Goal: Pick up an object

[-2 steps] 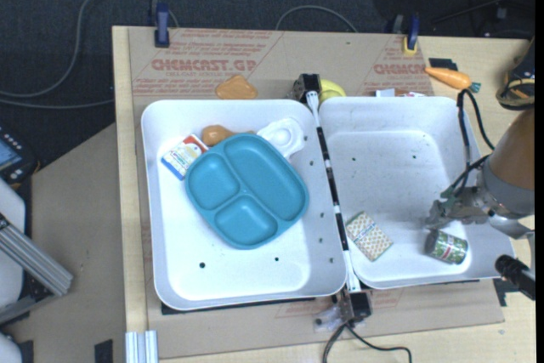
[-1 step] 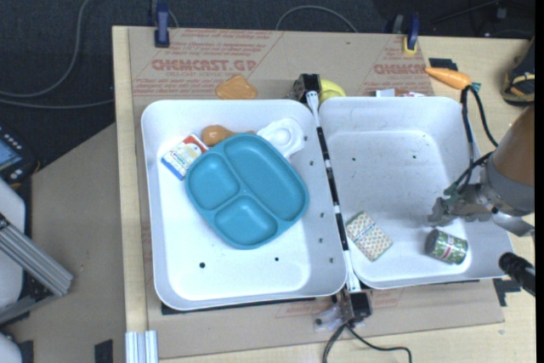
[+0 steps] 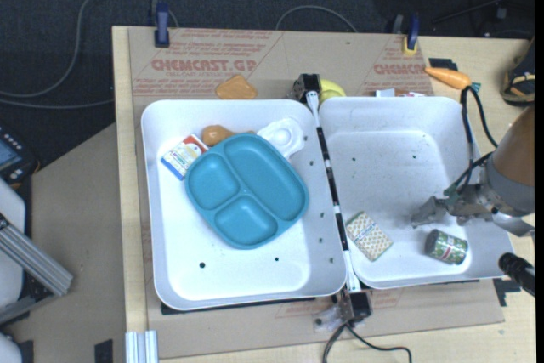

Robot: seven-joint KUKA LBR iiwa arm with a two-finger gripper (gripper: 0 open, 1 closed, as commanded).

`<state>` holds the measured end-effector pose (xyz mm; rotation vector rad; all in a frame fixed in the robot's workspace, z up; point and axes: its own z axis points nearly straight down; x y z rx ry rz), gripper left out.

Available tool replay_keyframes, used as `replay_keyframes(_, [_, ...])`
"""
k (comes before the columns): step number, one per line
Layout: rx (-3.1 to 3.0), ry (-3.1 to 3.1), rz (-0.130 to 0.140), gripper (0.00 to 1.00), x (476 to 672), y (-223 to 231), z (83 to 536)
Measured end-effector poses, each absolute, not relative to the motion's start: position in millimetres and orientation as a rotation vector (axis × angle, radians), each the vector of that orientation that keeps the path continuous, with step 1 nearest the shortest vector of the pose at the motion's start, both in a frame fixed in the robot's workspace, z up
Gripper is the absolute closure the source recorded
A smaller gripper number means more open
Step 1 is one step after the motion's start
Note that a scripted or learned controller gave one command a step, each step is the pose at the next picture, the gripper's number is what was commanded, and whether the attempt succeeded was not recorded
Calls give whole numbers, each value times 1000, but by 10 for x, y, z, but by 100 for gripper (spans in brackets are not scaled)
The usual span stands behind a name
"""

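Presently the gripper (image 3: 433,212) sits low inside the right bin (image 3: 387,119), near that bin's right wall, its dark fingers reaching toward the bin's middle. How far those fingers are parted cannot be told from here, and nothing can be seen between them. A small green can (image 3: 446,246) lies on its side on the bin floor just below the gripper, close to it but apart. A patterned packet (image 3: 369,235) rests near the bin's left wall, well clear of the can. The left bin (image 3: 170,242) holds a blue divided tray (image 3: 245,190), tilted, with a small carton (image 3: 183,155) and an orange-brown item (image 3: 216,134) at its upper left and a white cup (image 3: 281,134) at its upper right
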<state>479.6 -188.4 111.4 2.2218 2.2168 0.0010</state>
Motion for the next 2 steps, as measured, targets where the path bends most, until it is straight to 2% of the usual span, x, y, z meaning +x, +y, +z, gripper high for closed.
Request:
replay_keyframes(1, [2211, 2215, 3, 0, 5398, -2241, 1582])
replay_keyframes(2, [2211, 2222, 3, 0, 6166, -2228, 1232])
